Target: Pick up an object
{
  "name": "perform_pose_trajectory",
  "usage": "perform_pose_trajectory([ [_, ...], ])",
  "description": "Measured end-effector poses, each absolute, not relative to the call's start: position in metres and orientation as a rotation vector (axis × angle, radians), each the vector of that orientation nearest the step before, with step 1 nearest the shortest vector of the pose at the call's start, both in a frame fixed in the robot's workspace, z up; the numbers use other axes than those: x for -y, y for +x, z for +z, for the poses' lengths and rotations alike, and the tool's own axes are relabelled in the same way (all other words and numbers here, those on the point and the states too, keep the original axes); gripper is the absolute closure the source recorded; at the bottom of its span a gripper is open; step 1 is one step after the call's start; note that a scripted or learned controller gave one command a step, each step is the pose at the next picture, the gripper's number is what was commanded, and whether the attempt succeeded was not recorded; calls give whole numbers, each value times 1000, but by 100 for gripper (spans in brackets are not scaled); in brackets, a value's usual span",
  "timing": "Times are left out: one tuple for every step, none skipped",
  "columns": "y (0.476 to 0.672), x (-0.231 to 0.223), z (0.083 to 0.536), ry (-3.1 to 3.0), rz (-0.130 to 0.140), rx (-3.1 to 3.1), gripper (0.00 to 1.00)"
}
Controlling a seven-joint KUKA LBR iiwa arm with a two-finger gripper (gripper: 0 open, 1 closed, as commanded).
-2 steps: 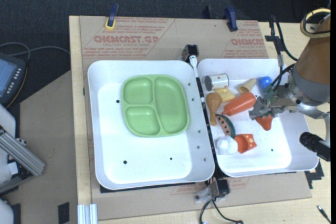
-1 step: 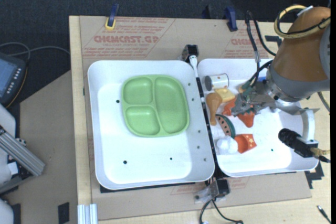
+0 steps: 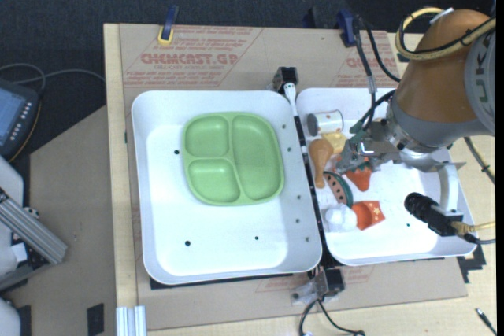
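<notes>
Camera view, gripper (image 3: pixel 356 157) low in right bin (image 3: pixel 409 248) — over small orange, red, tan objects (image 3: pixel 346 185), finger state unclear

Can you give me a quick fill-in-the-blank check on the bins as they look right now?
1. The green divided plate lies in the ____ bin.
2. The plate has ____ compartments.
3. The small toys, among them a red piece, lie in the ____ bin.
4. The arm's gripper is over the ____ bin.

Missing words: left; three; right; right
</notes>
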State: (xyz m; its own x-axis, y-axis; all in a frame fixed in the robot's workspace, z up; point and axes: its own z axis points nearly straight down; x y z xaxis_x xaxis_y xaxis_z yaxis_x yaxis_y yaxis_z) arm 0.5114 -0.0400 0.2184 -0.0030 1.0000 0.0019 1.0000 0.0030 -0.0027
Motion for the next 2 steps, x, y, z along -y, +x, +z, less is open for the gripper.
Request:
perform_pose_trajectory([
  [508,47,235,-2223,-3,2224,100],
  [503,42,234,-2220,1,2221,100],
])
